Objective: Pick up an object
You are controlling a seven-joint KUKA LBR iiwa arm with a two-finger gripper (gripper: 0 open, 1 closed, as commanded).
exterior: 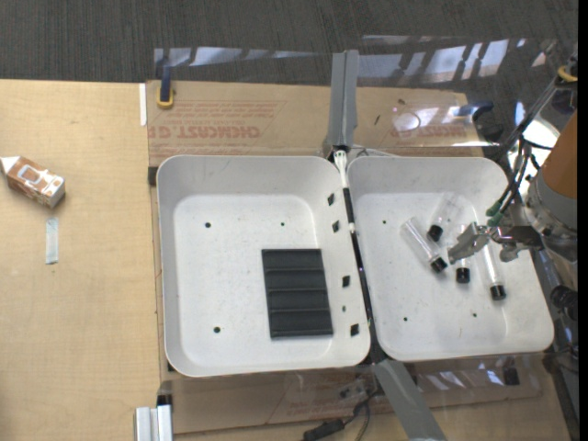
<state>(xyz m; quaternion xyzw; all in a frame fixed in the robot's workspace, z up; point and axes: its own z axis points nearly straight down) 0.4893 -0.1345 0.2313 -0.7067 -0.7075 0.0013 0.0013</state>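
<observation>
Right bin [404, 338], clear tubes with black caps: the nearest tube [424, 244] lies just left of the gripper [470, 243], long axis slanting from upper left to lower right, cap toward the gripper; another tube [493, 274] lies just below and to its right. Gripper spread: cannot tell, the metal blurs against the white floor. A crumpled clear item above the gripper is hard to make out.

The gripper [470, 243] hangs low in the right bin [404, 329] among clear black-capped tubes [422, 243]; a black ribbed block [297, 292] lies in the left bin [197, 338].
</observation>
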